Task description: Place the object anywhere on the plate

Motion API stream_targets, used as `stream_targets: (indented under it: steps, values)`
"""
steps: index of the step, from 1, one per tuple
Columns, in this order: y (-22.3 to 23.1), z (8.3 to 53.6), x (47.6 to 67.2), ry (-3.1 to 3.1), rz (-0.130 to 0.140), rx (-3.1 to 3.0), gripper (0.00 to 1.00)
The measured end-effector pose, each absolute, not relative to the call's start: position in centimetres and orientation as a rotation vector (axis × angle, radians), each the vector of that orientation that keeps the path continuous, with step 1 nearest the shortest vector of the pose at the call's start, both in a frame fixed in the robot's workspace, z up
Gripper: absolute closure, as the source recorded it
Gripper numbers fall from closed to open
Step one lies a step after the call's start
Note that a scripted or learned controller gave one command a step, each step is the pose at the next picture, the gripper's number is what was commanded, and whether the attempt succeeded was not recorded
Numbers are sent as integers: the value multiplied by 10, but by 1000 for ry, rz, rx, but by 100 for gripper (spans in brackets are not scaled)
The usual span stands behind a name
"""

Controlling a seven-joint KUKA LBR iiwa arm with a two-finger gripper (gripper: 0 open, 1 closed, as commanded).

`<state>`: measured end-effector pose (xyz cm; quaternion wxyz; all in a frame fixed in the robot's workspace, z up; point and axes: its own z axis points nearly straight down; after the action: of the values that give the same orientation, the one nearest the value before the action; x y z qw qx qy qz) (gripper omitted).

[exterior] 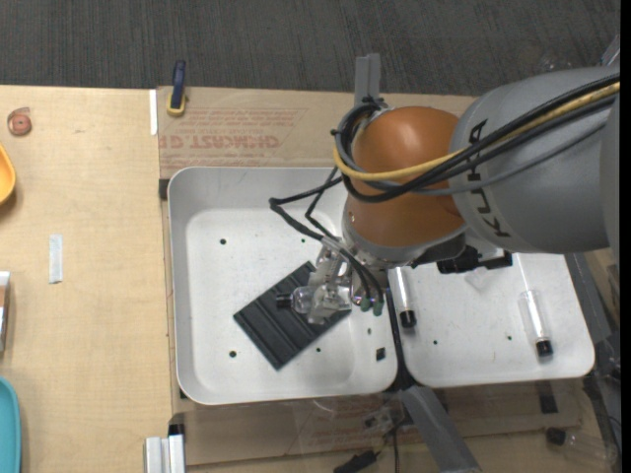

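A black ribbed rectangular plate [279, 325] lies at an angle on the floor of the left white bin [202, 264]. My gripper [321, 302] hangs over the plate's upper right end, under the arm's orange band [404, 180]. The metal gripper body hides what lies directly beneath it, and I cannot make out any object in it. A small dark piece [381, 354] rests on the bin floor just to the right of the plate.
The right bin [493, 358] holds two pen-like white tubes with dark tips, one near its left wall [403, 304] and one at the right [533, 321]. Black cables [301, 215] loop from the wrist over the left bin. The wooden bench extends to the left.
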<state>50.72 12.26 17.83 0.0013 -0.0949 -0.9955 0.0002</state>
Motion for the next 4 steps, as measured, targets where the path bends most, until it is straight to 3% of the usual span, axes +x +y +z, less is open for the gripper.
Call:
stream_targets:
  steps: [1, 2, 3, 4]
  values:
    - [28, 257, 512, -3138, -1, -199, 100]
    - [28, 257, 512, -3138, -1, -199, 0]
    - [28, 266, 513, -3140, -3, -206, 100]
    - [107, 225, 529, -3124, 0, -325, 100]
